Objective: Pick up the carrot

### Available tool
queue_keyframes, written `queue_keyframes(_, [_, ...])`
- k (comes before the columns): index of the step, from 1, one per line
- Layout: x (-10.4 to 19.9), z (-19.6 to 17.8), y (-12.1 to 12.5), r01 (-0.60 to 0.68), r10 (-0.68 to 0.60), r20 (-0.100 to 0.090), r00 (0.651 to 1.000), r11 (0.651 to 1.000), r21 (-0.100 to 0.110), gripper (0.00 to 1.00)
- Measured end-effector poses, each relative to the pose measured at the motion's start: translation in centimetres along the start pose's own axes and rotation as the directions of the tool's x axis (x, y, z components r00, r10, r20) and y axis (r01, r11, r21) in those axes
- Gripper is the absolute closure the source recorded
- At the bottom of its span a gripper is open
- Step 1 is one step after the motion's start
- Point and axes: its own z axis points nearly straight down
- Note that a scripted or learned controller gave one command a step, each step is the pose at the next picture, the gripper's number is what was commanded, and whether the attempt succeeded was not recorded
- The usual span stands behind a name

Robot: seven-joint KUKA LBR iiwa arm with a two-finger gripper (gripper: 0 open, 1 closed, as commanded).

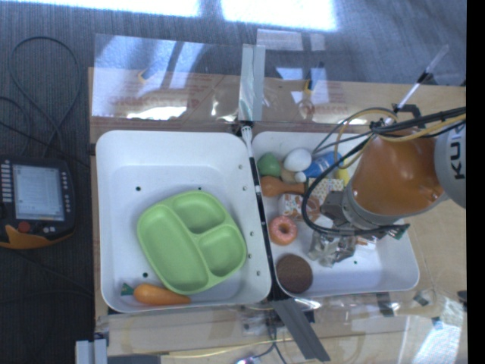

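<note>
An orange carrot (158,295) with a green stem end lies at the front left corner of the left bin (114,173), just below the green divided plate (192,240). My gripper (331,250) hangs over the right bin (394,268), far to the right of the carrot, pointing down near the bin floor. The orange band and cables above it hide much of the wrist. Nothing shows between the fingers.
The right bin holds a pink frosted donut (283,230), a brown round cookie (294,272), a green ball (269,164), a white egg (298,158) and other toy foods. A teach pendant (34,199) lies left of the bench.
</note>
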Motion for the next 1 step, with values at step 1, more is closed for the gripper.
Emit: queue_keyframes(1, [7.50, -11.02, -2.68, -0.027, 0.027, 0.000, 1.000, 1.000, -0.005, 1.00])
